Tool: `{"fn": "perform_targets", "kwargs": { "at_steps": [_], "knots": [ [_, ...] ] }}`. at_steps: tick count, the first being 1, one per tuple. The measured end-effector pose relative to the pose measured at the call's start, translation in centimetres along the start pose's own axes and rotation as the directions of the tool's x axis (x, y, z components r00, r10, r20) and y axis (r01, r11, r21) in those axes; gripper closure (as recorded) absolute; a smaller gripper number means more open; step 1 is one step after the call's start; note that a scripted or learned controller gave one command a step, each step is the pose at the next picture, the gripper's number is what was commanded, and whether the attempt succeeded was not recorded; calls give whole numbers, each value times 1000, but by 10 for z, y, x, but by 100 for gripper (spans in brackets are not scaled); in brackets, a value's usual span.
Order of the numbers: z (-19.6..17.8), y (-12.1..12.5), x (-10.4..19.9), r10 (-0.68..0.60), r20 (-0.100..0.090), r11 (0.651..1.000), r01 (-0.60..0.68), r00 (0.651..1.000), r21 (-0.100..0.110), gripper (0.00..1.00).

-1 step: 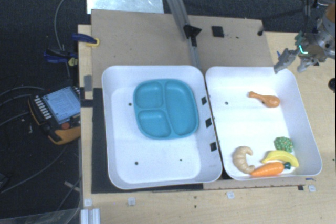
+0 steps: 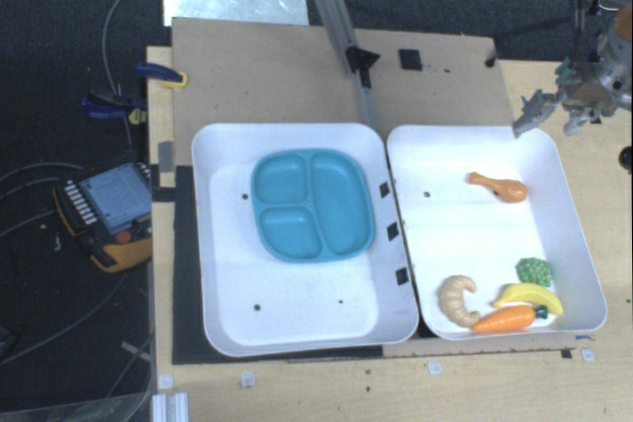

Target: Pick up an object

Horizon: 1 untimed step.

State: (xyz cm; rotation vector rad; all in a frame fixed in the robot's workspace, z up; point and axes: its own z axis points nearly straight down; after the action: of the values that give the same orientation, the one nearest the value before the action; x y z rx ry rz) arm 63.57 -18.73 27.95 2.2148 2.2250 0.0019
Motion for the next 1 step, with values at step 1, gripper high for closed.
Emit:
{"fn": "perform_targets", "kwargs": {
  "at_steps": [1],
  "knots": [
    [60,2,-6,3,0,1000,-3,1000,5,0]
  ]
}}
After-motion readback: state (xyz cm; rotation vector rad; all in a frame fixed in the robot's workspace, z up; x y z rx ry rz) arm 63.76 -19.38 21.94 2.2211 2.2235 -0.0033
